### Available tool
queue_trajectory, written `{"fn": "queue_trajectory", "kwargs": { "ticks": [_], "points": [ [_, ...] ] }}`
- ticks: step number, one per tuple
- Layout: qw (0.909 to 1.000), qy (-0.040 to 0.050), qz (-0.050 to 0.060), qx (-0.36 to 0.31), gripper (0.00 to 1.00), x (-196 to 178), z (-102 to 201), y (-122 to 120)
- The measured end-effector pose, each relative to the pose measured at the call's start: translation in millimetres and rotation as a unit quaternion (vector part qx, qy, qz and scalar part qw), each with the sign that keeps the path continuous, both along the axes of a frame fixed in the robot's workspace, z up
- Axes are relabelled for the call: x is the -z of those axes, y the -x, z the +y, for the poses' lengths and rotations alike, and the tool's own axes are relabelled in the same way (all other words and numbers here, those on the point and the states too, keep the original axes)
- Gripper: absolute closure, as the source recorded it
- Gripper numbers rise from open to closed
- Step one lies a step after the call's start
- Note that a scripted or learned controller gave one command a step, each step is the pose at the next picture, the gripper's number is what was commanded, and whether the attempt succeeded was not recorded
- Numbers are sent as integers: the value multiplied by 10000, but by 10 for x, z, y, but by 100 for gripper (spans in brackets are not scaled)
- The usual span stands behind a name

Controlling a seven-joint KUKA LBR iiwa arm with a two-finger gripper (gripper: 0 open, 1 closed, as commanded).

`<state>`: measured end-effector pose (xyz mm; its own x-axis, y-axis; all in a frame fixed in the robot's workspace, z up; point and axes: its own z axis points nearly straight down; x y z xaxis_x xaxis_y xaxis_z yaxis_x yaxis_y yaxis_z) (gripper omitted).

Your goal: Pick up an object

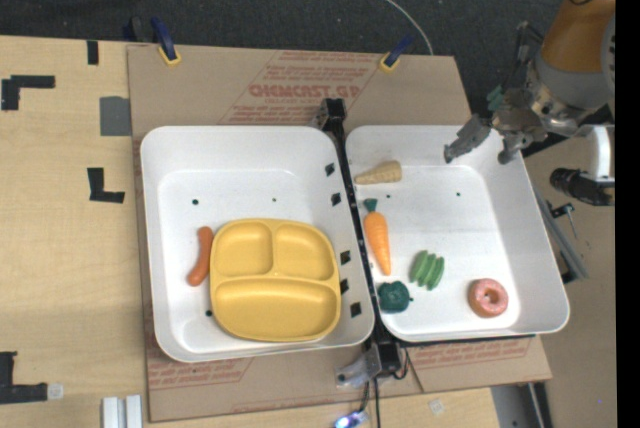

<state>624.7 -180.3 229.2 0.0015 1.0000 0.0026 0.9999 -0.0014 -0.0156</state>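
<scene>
The arm hangs over the far right corner of the right bin with nothing in its grip.

The gripper (482, 148) has its two dark fingers spread wide apart, and nothing sits between them. It is above the back edge of the right bin (520, 216), well apart from the toys. In that bin a pale cone (379, 174) lies near the wall between the bins. Just below it lies an orange carrot (377, 240). Near the front are a green pepper (428, 270), a dark green lump (393, 295) and a pink donut (489, 297). The left bin (175, 166) holds a yellow tray (274, 278) with three parts. An orange sausage (201, 255) lies just beside the tray's left edge.
</scene>
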Motion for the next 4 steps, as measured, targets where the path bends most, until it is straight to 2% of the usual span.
{"fn": "queue_trajectory", "kwargs": {
  "ticks": [1,3,4],
  "points": [
    [10000,12,-54,-16,0,-67,5,-23],
    [10000,7,-23,-18,0,1201,161,70],
    [10000,24,-60,-17,0,1471,162,71]
  ]
}}
